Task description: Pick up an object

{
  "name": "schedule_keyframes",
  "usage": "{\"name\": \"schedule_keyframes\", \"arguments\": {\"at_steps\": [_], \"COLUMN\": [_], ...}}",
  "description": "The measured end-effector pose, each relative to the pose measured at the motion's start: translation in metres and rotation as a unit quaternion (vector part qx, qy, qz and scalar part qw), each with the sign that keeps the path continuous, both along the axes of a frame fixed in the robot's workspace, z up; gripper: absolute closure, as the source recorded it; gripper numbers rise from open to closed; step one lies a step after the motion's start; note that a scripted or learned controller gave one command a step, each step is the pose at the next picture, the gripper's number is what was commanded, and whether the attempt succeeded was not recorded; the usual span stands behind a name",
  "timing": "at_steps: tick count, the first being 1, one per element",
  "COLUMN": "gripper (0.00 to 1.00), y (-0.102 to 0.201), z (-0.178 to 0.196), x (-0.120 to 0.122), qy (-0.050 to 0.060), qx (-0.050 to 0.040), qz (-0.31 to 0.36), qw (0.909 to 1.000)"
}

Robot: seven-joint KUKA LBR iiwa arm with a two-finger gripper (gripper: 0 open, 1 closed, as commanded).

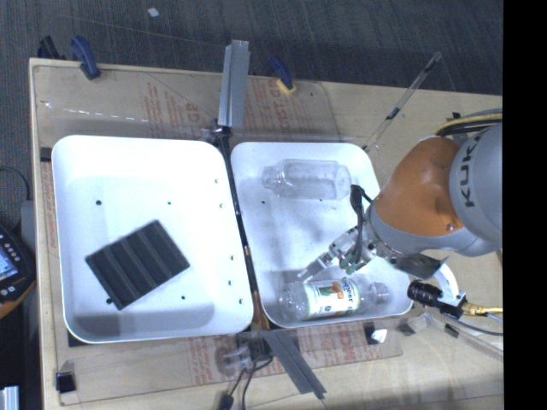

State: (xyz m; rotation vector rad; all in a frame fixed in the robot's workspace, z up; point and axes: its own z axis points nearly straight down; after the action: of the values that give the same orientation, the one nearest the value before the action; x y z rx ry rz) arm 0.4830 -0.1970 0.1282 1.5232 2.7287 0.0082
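Note:
In the right bin (pixel 256 229), a clear plastic bottle (pixel 306 178) lies on its side near the far wall. A second clear bottle with a white, green and orange label (pixel 332 298) lies along the near wall. My gripper (pixel 320 270) reaches in from the right and sits low, just above and behind the labelled bottle's left end. I cannot see anything held in it. A black ribbed rectangular pad (pixel 138 263) lies flat in the left bin (pixel 68 195), far from the gripper.
The arm's grey and orange wrist (pixel 423 199) hangs over the right bin's right edge. A metal bracket (pixel 234 84) stands at the far junction of the bins. Blue clamps (pixel 85 56) grip the board's far edge. Cables run at the right.

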Motion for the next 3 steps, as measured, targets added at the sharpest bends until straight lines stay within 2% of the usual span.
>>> {"name": "schedule_keyframes", "arguments": {"at_steps": [1, 2, 3], "gripper": [0.0, 0.0, 0.0], "y": [0.036, 0.019, -0.014], "z": [0.039, 0.025, 0.09], "x": [0.058, 0.007, -0.005], "qy": [0.008, 0.01, 0.007], "qx": [0.0017, 0.0031, 0.0028], "qz": [-0.021, -0.129, -0.153], "qw": [0.9997, 0.9916, 0.9881]}}
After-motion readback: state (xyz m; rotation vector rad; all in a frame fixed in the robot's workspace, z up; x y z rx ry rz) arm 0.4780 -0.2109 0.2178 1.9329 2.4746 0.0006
